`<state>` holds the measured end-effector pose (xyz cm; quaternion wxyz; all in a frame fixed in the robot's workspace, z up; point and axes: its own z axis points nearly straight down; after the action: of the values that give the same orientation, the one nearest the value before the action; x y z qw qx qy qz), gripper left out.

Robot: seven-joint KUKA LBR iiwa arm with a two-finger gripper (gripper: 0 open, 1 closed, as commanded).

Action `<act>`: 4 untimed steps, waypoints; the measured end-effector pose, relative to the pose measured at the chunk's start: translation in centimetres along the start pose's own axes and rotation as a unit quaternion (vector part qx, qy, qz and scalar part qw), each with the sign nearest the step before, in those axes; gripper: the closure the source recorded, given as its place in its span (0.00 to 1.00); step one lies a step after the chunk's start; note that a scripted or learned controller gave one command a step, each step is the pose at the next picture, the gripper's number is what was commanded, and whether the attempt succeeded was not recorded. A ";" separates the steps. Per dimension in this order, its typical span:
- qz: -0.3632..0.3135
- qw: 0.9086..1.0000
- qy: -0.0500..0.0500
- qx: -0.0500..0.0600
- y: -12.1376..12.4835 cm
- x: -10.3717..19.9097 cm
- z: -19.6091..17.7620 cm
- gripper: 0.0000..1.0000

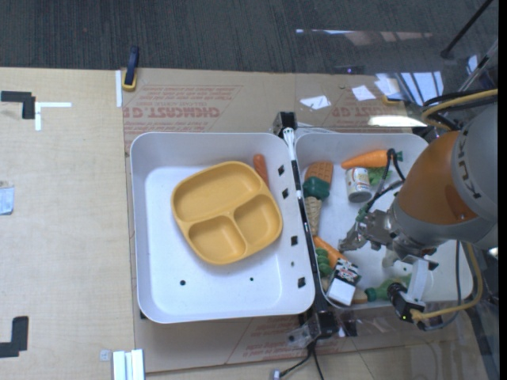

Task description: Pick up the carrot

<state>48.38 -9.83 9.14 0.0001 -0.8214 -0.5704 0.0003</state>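
Orange-banded and bulky, the arm (pixel 451 188) is looming closest to the lens, hanging over the right bin (pixel 463 283) and hiding much of it. I'm looking at the end effector (pixel 366 236) at its lower left, sitting low among the clutter; I cannot tell from this slant how it is set, and I'm seeing nothing caught in it.

Working outward, an orange piece (pixel 326 252) is lying just beside it toward the divider, with a black-and-white box (pixel 342 282) near that. Further off, an ice-cream cone toy (pixel 317 187) and a small can (pixel 359 184) are resting toward the far side.

The carrot (pixel 366 160) is lying at the far edge of the right bin, orange body pointing left, green top to the right, well apart from the end effector and beyond the can. I'm judging it to be a light, stiff plastic toy, smooth and tapered, so it is likely slipping if pinched near the tip; I'm favouring the thicker middle, across its width.

The left bin (pixel 150 236) is carrying a yellow divided plate (pixel 226 212).
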 end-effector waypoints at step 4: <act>0.424 0.905 0.006 -0.007 -0.1 0.5 -0.4 0.00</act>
<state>48.51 -9.30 9.56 -0.0025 -0.9858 -0.1679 -0.0093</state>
